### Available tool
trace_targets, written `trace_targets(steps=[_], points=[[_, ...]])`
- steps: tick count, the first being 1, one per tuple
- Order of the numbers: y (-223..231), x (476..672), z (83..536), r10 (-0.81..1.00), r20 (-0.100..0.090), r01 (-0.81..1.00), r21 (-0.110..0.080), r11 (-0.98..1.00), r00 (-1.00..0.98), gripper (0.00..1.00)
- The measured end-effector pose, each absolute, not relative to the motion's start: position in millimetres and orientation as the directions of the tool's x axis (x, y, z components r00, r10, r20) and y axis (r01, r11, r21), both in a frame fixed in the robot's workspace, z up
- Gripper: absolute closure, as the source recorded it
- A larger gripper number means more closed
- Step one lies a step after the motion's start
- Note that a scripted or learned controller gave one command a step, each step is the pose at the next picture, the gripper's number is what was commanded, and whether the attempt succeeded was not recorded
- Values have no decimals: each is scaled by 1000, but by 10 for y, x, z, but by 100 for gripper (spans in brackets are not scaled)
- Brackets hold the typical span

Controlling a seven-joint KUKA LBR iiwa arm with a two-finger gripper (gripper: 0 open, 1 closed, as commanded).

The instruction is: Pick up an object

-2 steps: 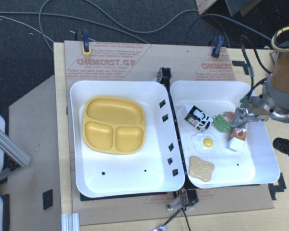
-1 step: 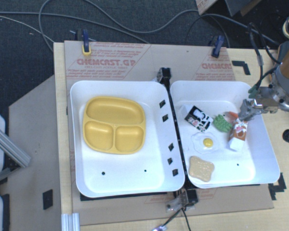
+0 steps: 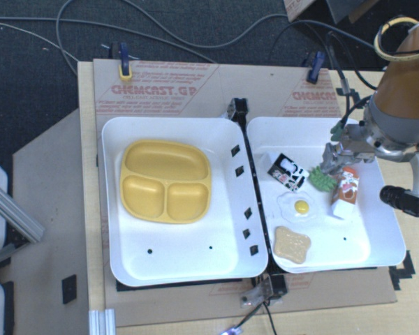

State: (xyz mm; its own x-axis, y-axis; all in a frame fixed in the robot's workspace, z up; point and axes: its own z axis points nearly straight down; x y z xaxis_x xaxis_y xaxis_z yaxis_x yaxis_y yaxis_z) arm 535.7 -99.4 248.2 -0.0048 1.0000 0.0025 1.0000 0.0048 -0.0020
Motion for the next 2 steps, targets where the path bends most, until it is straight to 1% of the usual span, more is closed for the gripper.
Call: trace_targets(steps=[1,2], points=[[-491,5459,2346,1000,3,1000,-3,5,-5,100],[17,5622,2432,1000,2,1000,3,7,-7,100]])
